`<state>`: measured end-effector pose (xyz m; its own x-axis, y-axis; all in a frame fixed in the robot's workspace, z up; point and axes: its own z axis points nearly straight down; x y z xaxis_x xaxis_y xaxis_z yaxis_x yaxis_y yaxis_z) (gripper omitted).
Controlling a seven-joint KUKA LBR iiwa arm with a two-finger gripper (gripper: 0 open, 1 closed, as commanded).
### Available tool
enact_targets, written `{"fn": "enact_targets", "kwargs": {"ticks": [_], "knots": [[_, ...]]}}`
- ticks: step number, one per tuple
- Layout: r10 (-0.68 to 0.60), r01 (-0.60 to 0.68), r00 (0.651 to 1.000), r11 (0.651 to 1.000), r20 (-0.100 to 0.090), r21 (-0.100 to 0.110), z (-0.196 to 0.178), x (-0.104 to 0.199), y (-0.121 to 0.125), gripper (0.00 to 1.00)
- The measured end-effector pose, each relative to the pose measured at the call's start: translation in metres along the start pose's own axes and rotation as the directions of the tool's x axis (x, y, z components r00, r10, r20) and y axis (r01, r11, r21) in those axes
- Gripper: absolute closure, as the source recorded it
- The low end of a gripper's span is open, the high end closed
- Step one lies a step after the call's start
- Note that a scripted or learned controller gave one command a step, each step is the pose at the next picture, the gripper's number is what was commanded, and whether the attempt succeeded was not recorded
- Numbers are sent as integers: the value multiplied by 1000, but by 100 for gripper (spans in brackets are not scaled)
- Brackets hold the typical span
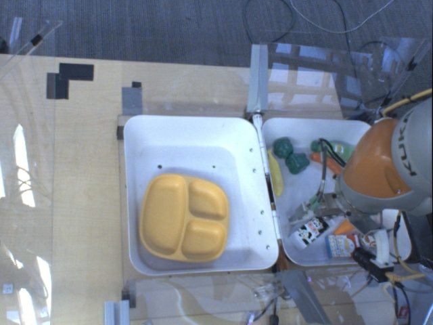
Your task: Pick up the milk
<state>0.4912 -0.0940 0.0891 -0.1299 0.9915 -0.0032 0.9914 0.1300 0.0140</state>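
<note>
1. We look down on a pale wooden bench [74, 181] carrying two shallow white bins set side by side, their inner walls touching along the middle.

2. In the left bin [203, 137] we log one item: a yellow compartment tray [184, 217], three wells, lying flat toward the near-left part of the bin floor.

3. The right bin [289, 252] holds a scatter of small play-food pieces. Along its left wall we note a slim yellow banana [275, 171], lying lengthwise. Just right of it sit two dark green lumps [290, 155], close together, near the far end.

4. Farther right, by the far wall, we record an orange carrot-like piece [318, 158] and a pale green item [343, 151], both partly hidden by the arm.

5. The milk [310, 231] we read as the small white carton with black cow patches. It lies on its side in the near half of the right bin, tilted, a little left of a blue-and-white box [338, 246].

6. The arm [385, 161] comes in from the right, its orange band sitting over the right bin's far-right part. The gripper [323, 207] points down into the bin, just above and beside the milk.

7. Jaw state: we cannot tell. The metal parts there are small and blurred against the white floor, and we cannot make out whether anything touches the carton.

8. Black cables [318, 12] loop over the grey floor beyond the bench.
</note>
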Motion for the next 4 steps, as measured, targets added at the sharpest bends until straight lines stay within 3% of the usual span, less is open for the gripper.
{"fn": "enact_targets", "kwargs": {"ticks": [1,2,3,4], "knots": [[-3,3,1000,1000,2,-11,-13,0,4,100],[47,-47,999,999,-2,8,-96,35,3,100],[447,-447,895,895,2,2,-346,-10,7,100],[401,-400,916,916,2,12,-197,34,4,100]]}}
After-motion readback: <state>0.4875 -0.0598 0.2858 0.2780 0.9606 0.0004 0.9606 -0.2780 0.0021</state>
